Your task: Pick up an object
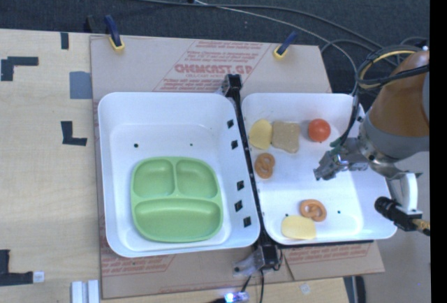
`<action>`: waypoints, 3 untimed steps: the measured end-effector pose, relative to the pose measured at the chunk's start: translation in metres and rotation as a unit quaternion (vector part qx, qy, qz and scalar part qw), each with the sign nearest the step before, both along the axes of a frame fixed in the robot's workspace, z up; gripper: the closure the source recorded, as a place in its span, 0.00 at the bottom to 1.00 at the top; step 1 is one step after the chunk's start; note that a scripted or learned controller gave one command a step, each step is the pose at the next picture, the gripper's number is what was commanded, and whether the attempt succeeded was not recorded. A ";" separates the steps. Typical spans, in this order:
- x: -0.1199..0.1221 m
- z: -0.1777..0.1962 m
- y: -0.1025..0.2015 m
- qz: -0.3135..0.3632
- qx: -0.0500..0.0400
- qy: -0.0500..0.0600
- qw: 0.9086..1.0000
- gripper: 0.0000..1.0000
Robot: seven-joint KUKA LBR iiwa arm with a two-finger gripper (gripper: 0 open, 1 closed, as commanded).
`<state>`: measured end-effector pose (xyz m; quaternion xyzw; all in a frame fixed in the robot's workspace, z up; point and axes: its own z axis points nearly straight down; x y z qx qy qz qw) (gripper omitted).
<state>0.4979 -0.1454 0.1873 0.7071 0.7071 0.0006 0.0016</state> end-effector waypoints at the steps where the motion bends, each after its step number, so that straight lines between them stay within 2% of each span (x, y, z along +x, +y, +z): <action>1: 0.001 0.053 0.000 0.001 0.000 -0.001 1.000 1.00; 3: -0.001 0.036 0.101 0.003 0.001 0.003 1.000 1.00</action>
